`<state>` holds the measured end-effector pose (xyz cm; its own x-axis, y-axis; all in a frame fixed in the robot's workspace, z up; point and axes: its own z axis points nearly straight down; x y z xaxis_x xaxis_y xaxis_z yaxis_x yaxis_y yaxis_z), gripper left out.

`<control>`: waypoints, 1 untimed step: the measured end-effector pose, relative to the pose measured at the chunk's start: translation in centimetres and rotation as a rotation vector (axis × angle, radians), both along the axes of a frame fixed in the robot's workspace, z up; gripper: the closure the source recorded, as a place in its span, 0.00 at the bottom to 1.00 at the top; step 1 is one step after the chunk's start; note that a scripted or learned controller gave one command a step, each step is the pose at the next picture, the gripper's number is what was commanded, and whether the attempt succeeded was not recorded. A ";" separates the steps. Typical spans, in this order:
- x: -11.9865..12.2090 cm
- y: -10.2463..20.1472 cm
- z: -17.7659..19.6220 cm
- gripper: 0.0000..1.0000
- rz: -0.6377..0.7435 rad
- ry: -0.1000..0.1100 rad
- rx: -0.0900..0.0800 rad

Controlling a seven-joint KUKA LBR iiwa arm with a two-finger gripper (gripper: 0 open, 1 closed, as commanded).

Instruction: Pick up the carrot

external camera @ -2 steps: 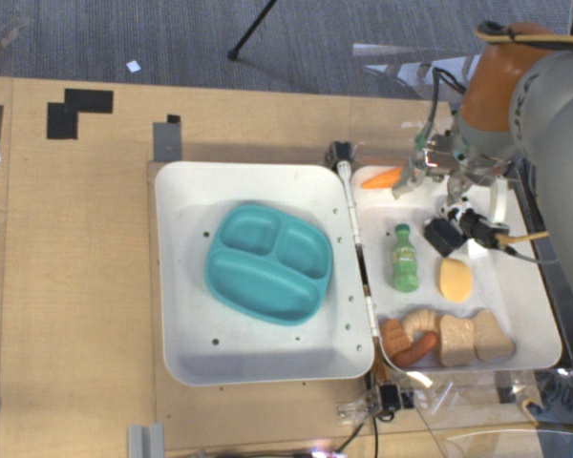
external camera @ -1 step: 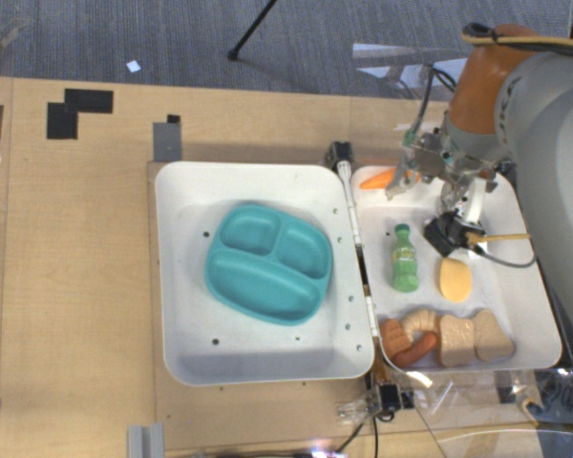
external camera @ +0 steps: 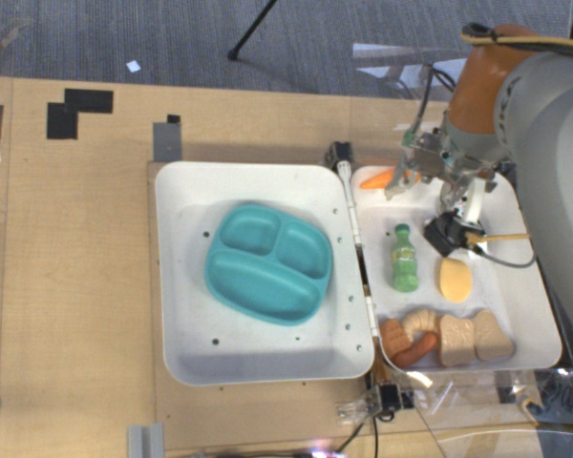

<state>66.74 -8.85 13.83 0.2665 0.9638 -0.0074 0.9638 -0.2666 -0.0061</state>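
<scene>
The orange carrot (external camera: 374,178) lies in the far left corner of the right bin (external camera: 516,256), close to the wall between the bins. My gripper (external camera: 401,177) hangs low over that corner, right against the carrot's right end. The gripper's body hides the carrot's right end, and I cannot make out whether anything is gripped.
The right bin also holds a green bottle (external camera: 404,256), a yellow oval fruit (external camera: 456,280), a sausage (external camera: 409,347), a pale pastry (external camera: 422,322) and two bread pieces (external camera: 456,340). A teal divided plate (external camera: 267,263) lies in the left bin (external camera: 186,351).
</scene>
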 end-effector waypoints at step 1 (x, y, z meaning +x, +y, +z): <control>0.0 0.0 0.0 0.00 0.000 0.000 0.001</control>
